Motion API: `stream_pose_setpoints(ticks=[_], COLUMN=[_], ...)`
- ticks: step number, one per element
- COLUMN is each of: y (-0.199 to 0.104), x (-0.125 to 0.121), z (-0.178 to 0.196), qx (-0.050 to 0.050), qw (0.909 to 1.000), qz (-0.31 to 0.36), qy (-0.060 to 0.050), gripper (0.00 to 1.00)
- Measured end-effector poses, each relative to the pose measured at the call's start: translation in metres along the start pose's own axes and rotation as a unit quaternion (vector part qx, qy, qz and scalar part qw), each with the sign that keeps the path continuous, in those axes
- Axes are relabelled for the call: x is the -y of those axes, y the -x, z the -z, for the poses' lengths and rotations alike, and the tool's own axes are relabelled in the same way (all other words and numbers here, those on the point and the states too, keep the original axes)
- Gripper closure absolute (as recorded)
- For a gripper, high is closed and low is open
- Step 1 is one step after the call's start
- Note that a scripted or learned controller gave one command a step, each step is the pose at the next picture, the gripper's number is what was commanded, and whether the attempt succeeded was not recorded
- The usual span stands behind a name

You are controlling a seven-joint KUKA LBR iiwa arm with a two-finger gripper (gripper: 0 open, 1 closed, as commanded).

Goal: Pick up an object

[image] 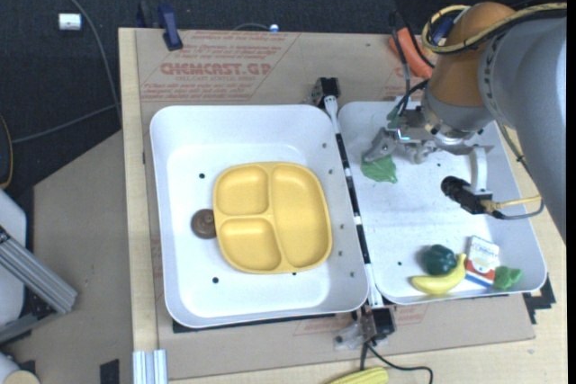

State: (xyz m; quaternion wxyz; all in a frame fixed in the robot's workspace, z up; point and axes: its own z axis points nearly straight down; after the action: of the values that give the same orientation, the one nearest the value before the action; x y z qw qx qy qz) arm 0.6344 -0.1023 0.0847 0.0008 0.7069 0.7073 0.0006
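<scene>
We've got the gripper (pixel 389 150) low over the right bin (pixel 531 234), at about 11 o'clock of that bin's floor. Right under and beside its fingers sits a small green leafy-looking piece (pixel 381 169), touching or nearly touching the tips. We can't tell how far apart the fingers stand, nor whether the green piece sits between them or just beside them, so no confirmed hold from this view.

Other candidates in the same bin, clustered around 5 o'clock: a dark green pepper-like item (pixel 439 258), a yellow banana (pixel 438 281) just below it, a small white box with red and blue print (pixel 482 258), a bright green bit (pixel 508 276) at the corner. All well apart from the gripper.

Left bin (pixel 171 220) holds a yellow divided plate (pixel 270 217), with a brown round thing (pixel 204 223) at its 9 o'clock edge.

Our read on progress: approach done, grasp unconfirmed, lift not yet done. Nothing looks raised off the bin floor.
</scene>
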Motion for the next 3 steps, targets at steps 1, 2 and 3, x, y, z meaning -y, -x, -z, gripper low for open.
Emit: stream_pose_setpoints(ticks=[1, 2, 3], y=[-0.005, 0.001, 0.017], x=[0.005, 0.017, 0.010], z=[0.000, 0.000, 0.000], qx=[0.000, 0.000, 0.000], qw=[1.0000, 1.0000, 1.0000], qz=[0.000, -0.001, -0.001], qy=[-0.002, -0.002, 0.000], gripper=[0.00, 0.00, 0.00])
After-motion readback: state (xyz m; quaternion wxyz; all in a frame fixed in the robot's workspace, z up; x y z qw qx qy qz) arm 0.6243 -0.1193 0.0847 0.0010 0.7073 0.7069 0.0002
